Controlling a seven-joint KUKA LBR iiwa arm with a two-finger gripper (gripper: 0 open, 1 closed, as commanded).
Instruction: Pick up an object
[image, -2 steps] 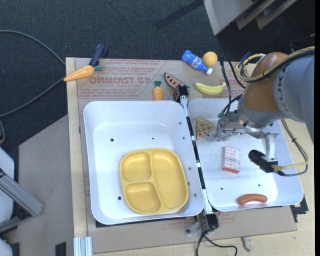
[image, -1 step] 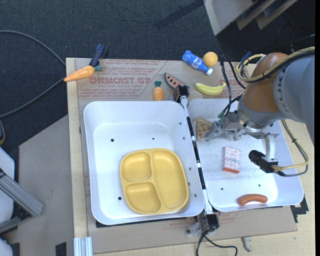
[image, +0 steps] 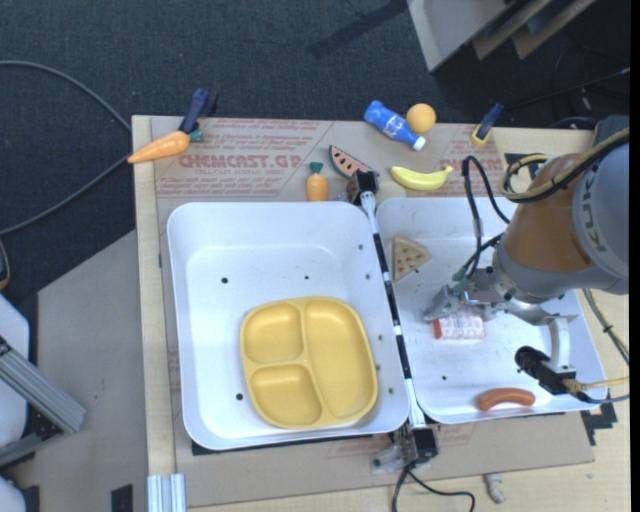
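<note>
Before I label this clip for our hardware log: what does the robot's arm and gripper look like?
The arm is bulky and rounded, grey with a broad orange band above the wrist. Black cables loop along it towards the wrist. The small metal two-finger gripper is silver-grey, much slimmer than the arm.

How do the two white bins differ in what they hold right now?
The left bin holds one yellow divided plate; the right bin holds a pizza slice, a sausage and a small packet. The arm reaches over the right bin, not the left. Both are shallow and white.
</note>
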